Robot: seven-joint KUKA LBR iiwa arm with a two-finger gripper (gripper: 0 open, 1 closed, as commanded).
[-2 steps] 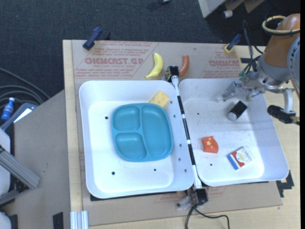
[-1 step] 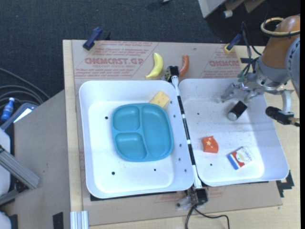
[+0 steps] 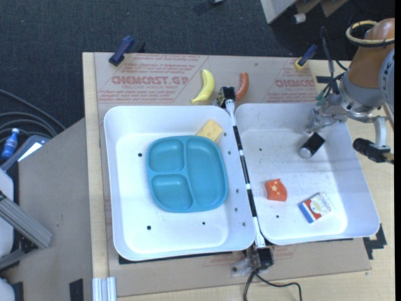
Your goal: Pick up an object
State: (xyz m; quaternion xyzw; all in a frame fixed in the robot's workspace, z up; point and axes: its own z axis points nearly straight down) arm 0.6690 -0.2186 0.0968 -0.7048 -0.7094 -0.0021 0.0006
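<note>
**Hand above the right bin's far side**

In the left bin (image 3: 119, 168) we see a blue plate (image 3: 188, 171) and a yellow block (image 3: 210, 130). The hand (image 3: 322, 119) hangs over the right bin (image 3: 341, 168); we cannot tell its state. The carton (image 3: 315, 207) lies near-right, its long axis slanting near-left to far-right, beside an orange piece (image 3: 276, 190).

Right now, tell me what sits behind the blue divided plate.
At the far right corner of the blue divided plate, a yellow block pokes out; its near edge seems hidden by the rim.
</note>
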